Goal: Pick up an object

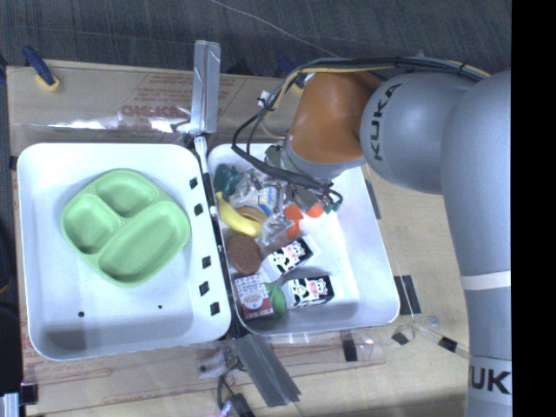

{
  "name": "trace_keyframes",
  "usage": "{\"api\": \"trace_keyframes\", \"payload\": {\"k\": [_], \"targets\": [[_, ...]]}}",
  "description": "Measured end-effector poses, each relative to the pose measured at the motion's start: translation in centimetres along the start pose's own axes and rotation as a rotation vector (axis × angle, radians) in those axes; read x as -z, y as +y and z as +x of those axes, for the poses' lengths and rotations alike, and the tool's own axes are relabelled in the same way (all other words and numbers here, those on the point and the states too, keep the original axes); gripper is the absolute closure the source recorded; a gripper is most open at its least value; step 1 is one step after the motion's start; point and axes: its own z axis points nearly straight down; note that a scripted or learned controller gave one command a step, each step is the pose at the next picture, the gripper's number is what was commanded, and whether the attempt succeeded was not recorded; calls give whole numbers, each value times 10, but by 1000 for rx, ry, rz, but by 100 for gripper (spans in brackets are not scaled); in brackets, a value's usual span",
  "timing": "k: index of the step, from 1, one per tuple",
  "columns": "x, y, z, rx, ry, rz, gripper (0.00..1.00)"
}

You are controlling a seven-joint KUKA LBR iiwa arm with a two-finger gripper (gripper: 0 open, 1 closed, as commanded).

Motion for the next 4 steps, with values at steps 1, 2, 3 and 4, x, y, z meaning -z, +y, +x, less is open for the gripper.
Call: {"api": "trace_keyframes", "payload": {"k": [1,2,3,4], "targets": [[12,-6,3,-4,3,9,100],[102,95,-10,1,-6,-6,100],[153,128,-14,-198,0,-8,100],[171,174,15,-350,6,-9,100]]}}
